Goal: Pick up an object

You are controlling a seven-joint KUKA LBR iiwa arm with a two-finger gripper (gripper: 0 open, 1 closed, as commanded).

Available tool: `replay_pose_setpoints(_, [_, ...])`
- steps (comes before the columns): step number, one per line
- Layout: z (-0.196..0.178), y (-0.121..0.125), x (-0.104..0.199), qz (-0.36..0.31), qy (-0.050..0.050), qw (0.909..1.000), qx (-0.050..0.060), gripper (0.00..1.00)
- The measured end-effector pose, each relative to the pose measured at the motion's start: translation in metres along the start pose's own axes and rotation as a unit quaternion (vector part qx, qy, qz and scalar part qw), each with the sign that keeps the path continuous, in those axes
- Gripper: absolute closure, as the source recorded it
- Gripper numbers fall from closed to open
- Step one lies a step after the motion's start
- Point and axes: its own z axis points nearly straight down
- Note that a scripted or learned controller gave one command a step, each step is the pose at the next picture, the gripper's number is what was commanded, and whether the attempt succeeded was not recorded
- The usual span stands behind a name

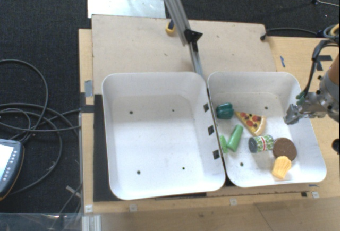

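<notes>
The gripper [293, 116] hangs over the right bin's [305, 171] right wall (jaw state unclear); the pizza slice toy [251, 121] lies well left.

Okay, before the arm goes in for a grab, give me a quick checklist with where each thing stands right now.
1. Objects sit in right bin: ok.
2. Gripper over that bin's right wall, above no object: not ok.
3. Finger opening: cannot tell.
4. Green can touches brown disc: not ok for a clean grab.
5. Pizza slice lies apart from the teal piece: ok.
6. Nothing held: ok.
</notes>
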Motion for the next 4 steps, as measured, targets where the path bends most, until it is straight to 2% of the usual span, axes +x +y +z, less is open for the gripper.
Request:
replay_pose_setpoints(1, [-0.051, 0.009, -0.007, 0.000, 0.000, 1.0000, 0.000, 1.00])
replay_pose_setpoints(3, [-0.053, 0.003, 0.096, -0.003, 0.002, 1.0000, 0.003, 1.00])
replay_pose_setpoints(4, [-0.033, -0.004, 0.152, -0.003, 0.003, 1.0000, 0.003, 1.00])
